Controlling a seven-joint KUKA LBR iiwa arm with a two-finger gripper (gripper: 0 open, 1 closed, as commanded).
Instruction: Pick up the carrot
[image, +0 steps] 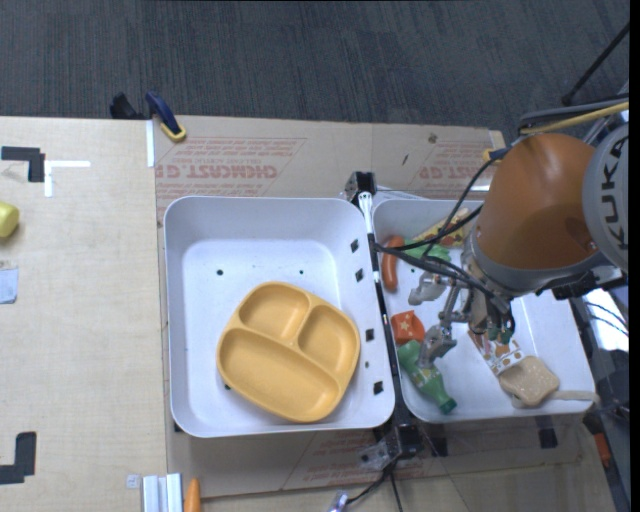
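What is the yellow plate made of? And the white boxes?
The divided plate looks like matte yellow plastic: even colour, soft moulded ridges, no shine. The left bin and right bin seem smooth white plastic too, with rounded corners, though thin painted metal is possible.

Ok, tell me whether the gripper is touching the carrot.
Apart. The camera view shows the gripper over the right bin, with bare white floor between it and the carrot by the bin's left wall.

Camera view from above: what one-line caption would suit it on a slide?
Robot arm's tool hangs over the right bin beside a carrot; a yellow plate sits in the left bin.
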